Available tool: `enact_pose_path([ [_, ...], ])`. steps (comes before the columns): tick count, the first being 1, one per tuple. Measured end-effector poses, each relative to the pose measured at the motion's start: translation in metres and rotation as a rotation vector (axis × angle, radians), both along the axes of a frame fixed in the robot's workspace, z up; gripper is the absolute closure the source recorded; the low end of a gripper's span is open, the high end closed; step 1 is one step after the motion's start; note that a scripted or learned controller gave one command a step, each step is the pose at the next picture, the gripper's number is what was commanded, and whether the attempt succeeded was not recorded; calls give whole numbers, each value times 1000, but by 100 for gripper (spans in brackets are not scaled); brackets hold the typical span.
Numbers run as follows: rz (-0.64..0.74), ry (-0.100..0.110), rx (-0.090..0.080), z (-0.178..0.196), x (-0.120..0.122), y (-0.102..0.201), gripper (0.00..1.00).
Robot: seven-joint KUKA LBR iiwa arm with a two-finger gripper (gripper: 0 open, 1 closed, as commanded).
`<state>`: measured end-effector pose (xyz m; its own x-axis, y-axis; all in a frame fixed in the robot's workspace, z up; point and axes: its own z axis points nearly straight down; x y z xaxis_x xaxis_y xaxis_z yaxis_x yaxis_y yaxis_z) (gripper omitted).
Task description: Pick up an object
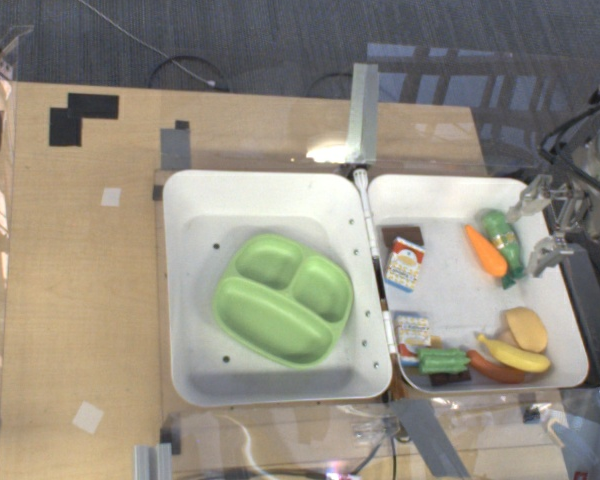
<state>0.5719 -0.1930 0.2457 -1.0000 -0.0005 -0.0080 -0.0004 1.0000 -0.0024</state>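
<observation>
Two shallow white bins side by side on a pale wooden counter (pixel 70 298). The left bin (pixel 195 203) bears a green three-compartment plastic plate (pixel 283 298). The right bin (pixel 440 203) bears an orange carrot (pixel 486 251) touching a green bottle (pixel 503 238), a small carton (pixel 405 266), a yellow banana (pixel 514 355) and a tan potato-like piece (pixel 526 328). The metal two-finger hand (pixel 542 230) hangs over that bin's right rim, fingers spread, grasping nothing

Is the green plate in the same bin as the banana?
No, the green plate lies in the left bin; the banana is in the right one.
</observation>
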Motion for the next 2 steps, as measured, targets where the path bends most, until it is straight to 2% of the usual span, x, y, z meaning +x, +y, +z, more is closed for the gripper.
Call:
enact_pose_path([
  [1,47,-7,-2,-146,4,2,0],
  [2,18,-4,0,-156,9,21,0],
])
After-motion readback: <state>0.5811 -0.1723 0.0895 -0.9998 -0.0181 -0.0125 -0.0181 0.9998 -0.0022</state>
